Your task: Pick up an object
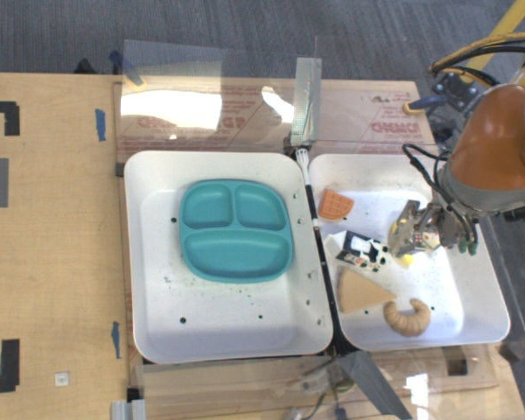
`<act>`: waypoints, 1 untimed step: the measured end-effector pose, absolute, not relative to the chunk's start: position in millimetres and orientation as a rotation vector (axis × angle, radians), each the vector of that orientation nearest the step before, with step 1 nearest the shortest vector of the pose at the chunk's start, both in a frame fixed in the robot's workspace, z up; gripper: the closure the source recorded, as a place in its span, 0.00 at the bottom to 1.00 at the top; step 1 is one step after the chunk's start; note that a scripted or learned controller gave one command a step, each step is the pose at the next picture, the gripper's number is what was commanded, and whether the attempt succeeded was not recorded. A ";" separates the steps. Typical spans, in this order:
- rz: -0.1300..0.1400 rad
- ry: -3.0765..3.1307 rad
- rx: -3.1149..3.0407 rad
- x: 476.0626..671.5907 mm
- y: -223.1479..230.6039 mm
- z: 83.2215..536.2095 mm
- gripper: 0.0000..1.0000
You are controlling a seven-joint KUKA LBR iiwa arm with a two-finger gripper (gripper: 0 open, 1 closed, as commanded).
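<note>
I see my gripper (413,232) low in the right bin (483,315), over its middle, with a small yellow piece (406,254) right at its fingertips. From this angle I cannot tell whether the jaws are open or closed, nor whether the yellow piece sits between them or only beside them, so I count nothing as picked up yet.

The other candidates lie untouched on the bin floor: an orange ridged piece (336,205) near the back left corner, a black-and-white block (360,249) just left of the gripper, a tan wedge (362,293) in front of that, and a croissant (407,316) near the front wall, just beside the wedge. The left bin (149,322) holds a teal divided plate (236,230), well apart from the arm.

My judgement: the reach is made and the grasp is at hand; securing a hold and lifting clear of the bin remain.
</note>
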State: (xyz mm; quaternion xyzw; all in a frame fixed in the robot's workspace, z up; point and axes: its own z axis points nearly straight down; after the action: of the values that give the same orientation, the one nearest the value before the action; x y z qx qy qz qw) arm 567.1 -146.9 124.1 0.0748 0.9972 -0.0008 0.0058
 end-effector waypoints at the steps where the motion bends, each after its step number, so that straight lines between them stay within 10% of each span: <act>1: 0.001 3.045 0.772 486.7 -131.1 98.4 1.00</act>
State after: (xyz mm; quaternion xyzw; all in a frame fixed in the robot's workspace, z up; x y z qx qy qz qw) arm 486.7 -131.1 98.4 0.2458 0.9693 0.0003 0.0004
